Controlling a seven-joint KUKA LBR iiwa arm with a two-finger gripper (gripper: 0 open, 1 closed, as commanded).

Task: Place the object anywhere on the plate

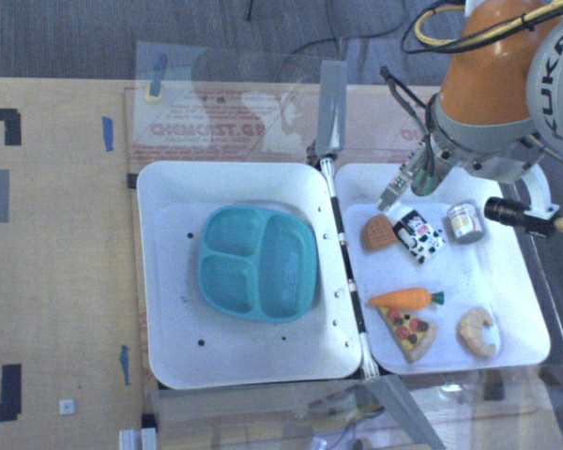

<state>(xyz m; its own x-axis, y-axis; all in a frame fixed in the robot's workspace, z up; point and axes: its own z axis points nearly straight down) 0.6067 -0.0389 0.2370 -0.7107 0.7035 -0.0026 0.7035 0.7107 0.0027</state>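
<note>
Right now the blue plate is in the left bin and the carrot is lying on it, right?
Not quite. The camera view shows the plate in the left bin, but the carrot lies in the right bin, beside the pizza slice.

Plate [258,262] in left bin [159,279]; carrot [403,299] in right bin [521,279].

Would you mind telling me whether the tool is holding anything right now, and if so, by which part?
Nothing is held. The tool hangs over the right bin, above the waffle, with nothing between its fingers.
</note>
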